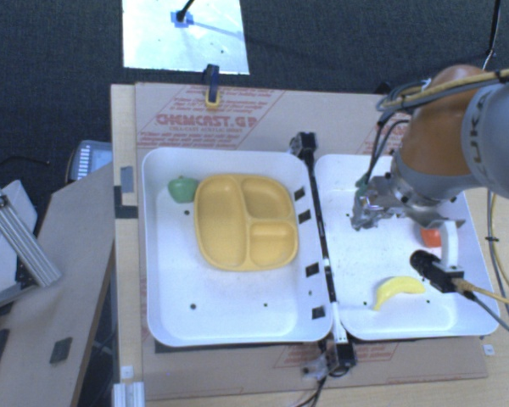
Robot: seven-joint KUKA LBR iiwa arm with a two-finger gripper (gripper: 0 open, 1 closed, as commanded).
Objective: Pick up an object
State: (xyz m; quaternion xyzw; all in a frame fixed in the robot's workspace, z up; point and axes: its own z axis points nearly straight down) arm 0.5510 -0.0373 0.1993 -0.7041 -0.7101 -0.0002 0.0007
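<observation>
My gripper (pixel 365 213) hangs over the upper middle of the right bin (pixel 348 312), its metal fingers pointing down with nothing seen between them. A yellow banana (pixel 397 290) lies near the front of that bin, below and to the right of the gripper. A small orange and white object (pixel 432 236) sits to the gripper's right, partly hidden by the wrist. In the left bin (pixel 165 312) rests a yellow divided plate (pixel 244 221), and a green fruit (pixel 181 188) lies at the plate's upper left corner.
A black divider strip (pixel 316 227) with clips runs between the two bins. Cardboard (pixel 212 113) lies under the bins. The arm's orange and grey body (pixel 458 134) looms over the right bin's far right side.
</observation>
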